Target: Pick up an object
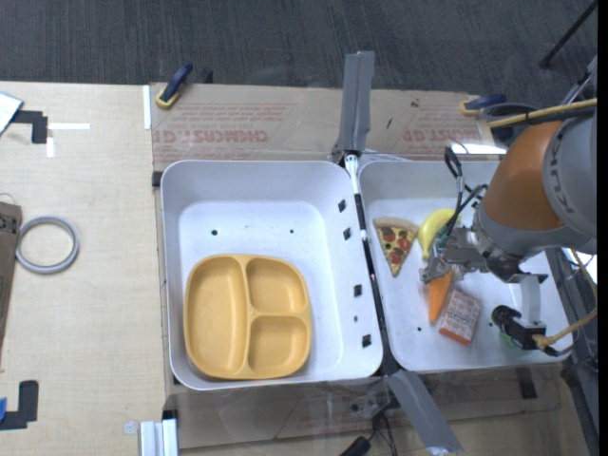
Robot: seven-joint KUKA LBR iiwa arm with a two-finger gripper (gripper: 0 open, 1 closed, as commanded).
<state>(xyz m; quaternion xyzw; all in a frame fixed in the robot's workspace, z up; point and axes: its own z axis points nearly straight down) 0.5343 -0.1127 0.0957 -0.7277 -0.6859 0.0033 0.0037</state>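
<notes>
On the far left of the bench [85, 160] a roll of grey tape [44, 244] lies flat, well apart from the bins and seemingly no part of the job. Next comes the left bin [256, 193], where a yellow divided plate [249, 314] lies flat in the near-left part; it looks like a place to sort things into rather than something to lift, being wide and low for two fingers. A grey divider post [356, 103] rises at the back where the two bins meet. The right bin [404, 335] holds the small things that suit the task: a toy pizza slice [394, 242] lying flat near its left wall, a yellow banana [434, 228] just beside it, an orange carrot [436, 299] pointing toward the near edge, and a small red-and-white box [460, 315] touching the carrot's right side. They are bunched together, so a clean grasp on one alone seems hard. The pincer [446, 266] hangs low over the carrot's upper end, near the banana, reached in from the right on the grey arm with its orange band [532, 179]. That posture suggests the carrot is the target, but whether its fingers stand apart or closed, and whether they grip anything, I cannot tell: wrist and cables hide them.
</notes>
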